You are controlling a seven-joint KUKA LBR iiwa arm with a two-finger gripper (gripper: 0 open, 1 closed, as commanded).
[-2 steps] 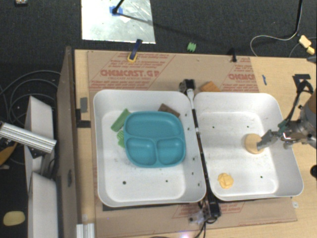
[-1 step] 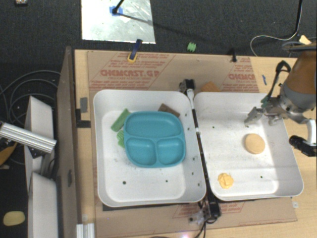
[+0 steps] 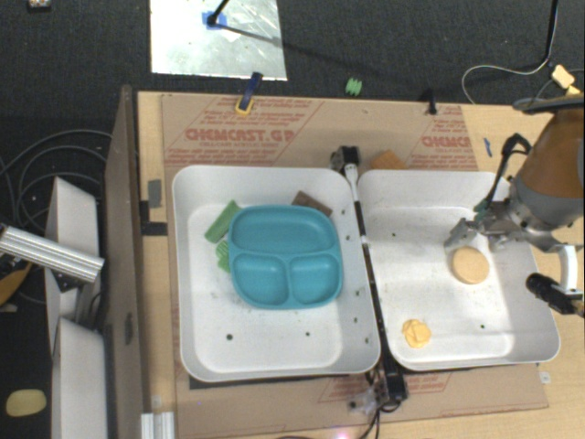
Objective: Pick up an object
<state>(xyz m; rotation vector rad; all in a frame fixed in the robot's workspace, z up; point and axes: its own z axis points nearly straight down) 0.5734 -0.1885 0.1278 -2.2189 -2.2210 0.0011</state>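
The gripper point(image 3: 464, 234) is over the right bin point(image 3: 526, 341), coming in from the right edge; can't tell from this angle whether it's parted or closed, and nothing visibly sits in it. Nearest candidate is the round tan cookie point(image 3: 471, 265), lying flat on the bin floor just below and slightly right of the tip in the camera view, looks very close or touching, can't confirm contact. It's round, so no long axis to align to. A smaller yellow lump point(image 3: 417, 333) sits nearer the bin's front-left corner, well apart from the tip. My read: the cookie is the target, needing a short shift toward the front edge, then straight down.
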